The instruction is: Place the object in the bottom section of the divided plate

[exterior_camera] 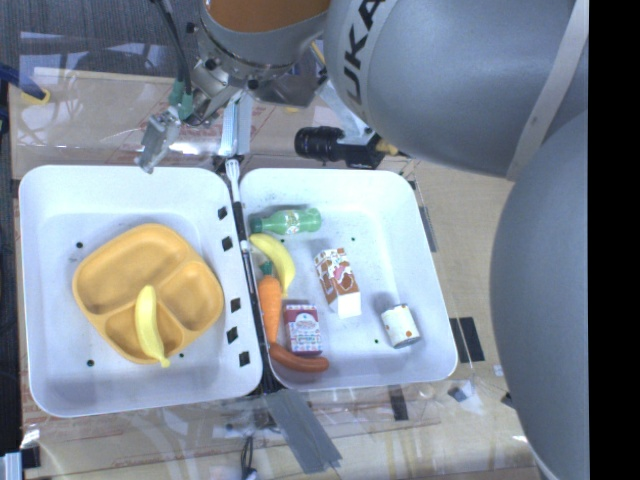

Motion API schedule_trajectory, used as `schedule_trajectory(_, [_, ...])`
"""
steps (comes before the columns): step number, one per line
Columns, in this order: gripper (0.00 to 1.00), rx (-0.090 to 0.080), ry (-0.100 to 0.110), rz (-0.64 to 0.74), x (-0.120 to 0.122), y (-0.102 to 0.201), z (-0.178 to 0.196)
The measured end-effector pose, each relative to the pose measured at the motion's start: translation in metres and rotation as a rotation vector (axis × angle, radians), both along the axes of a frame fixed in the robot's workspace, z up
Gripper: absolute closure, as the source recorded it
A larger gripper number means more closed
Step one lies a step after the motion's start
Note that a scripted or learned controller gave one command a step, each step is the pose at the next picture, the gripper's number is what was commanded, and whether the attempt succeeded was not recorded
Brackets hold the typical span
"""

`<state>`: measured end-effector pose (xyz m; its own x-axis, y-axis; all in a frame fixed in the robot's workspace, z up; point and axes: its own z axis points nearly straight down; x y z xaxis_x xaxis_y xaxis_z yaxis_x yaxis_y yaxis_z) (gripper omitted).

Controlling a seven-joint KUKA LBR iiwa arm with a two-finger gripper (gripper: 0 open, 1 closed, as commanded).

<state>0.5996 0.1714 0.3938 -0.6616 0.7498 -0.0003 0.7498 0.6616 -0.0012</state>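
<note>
A yellow divided plate [120,268] rests in the left bin [60,378]. A yellow banana [150,328] lies in the plate's section nearest the front, its lower tip reaching the plate's rim. My gripper [194,138] hangs above the far edge of the bins, near the wall between them and well away from the plate. It is open, with nothing between its fingers.
The right bin [420,218] holds a green bottle [290,221], a second banana [275,256], a carrot [270,308], a red can [303,328], a sausage [298,361], a small carton [338,281] and a white cup [400,325]. The arm's big grey body fills the upper right.
</note>
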Motion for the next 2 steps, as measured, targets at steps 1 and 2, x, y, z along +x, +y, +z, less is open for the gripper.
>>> schedule_trajectory(1, [1.00,-0.001,0.000,0.010,-0.0001,0.0034,0.0098])
schedule_trajectory(2, [1.00,-0.001,0.000,0.019,0.0000,0.0061,0.0196])
